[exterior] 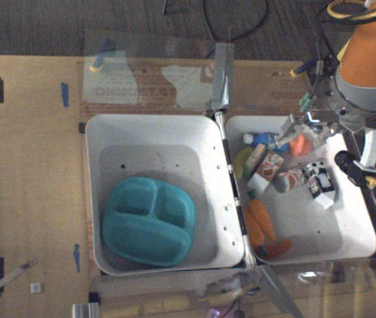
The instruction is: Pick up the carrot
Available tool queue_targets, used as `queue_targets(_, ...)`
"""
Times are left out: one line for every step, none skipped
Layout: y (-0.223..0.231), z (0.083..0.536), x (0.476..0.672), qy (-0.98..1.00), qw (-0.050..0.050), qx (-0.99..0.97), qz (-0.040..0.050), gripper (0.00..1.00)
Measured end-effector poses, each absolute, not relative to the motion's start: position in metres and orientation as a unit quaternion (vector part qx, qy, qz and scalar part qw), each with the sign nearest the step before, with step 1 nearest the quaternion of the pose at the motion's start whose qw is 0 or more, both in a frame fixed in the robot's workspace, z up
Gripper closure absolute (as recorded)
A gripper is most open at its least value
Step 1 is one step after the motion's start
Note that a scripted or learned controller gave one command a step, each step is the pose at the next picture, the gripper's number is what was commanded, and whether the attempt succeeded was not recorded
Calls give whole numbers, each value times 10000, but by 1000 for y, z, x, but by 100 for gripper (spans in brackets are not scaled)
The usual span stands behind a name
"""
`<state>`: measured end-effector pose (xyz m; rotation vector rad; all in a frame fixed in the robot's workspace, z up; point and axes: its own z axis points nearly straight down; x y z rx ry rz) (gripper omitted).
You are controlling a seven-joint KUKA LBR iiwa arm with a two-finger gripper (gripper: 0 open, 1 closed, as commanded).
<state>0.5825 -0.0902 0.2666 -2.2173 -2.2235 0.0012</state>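
Note:
The carrot [262, 218] is an orange, tapered piece lying near the left wall of the right bin [347, 240], towards the front. A second orange piece [254, 234] lies against it on its left. My gripper [298, 130] hangs over the back of the right bin, well behind and to the right of the carrot. It sits just above a salmon-pink object [300, 145]. Nothing can be seen held in it.
The right bin also holds a blue bottle [260, 138], a green-yellow item [243, 161], a small carton [268, 167], a can [289, 179], a black-and-white box [319, 179] and a red-orange piece [278, 248]. A teal divided plate [149, 221] lies in the left bin [108, 138].

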Motion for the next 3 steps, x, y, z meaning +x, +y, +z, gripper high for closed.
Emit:
queue_targets(-109, 157, 523, -6394, 9, -7689, 5, 0)
queue_targets(-95, 91, 479, -6554, 3, -7553, 0, 0)
queue_targets(-85, 184, 479, -7605, -8, -6494, -2, 0)
